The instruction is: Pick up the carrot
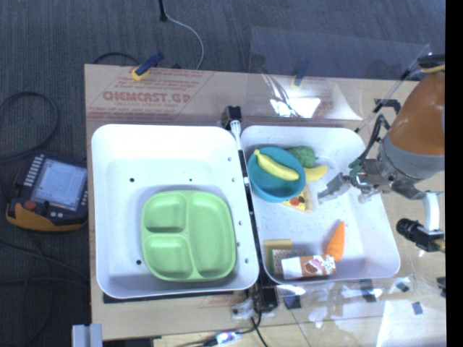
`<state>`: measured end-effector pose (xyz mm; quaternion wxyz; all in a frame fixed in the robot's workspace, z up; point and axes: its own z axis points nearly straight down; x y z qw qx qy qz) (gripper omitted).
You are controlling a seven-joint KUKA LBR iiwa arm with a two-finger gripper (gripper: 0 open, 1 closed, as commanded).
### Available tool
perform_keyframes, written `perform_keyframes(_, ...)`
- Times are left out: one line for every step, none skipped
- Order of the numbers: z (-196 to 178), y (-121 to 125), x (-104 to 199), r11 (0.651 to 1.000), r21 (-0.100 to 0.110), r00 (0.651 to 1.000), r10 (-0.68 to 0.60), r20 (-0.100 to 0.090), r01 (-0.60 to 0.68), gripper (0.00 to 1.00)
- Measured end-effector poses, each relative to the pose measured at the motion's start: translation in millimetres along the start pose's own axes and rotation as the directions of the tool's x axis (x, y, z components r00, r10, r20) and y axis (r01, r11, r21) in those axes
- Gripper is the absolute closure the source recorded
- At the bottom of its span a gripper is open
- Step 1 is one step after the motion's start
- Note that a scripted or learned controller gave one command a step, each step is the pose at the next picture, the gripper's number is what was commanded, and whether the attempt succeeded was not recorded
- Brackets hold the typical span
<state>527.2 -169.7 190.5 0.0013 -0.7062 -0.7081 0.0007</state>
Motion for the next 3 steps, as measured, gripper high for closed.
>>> perform_keyframes(89.2,-34.0,-29.5,1.0,0.011,1.0,0.023,-0.001,-0.023,0.0)
perform_keyframes(76.7,-30.2,-28.0,1.0,0.002,1.0,0.019,-0.001,-0.019,1.0)
perform_keyframes(5.6,-4.3,16.1,0.972,-0.003,0.972,0.236,0.001,-0.236,1.0)
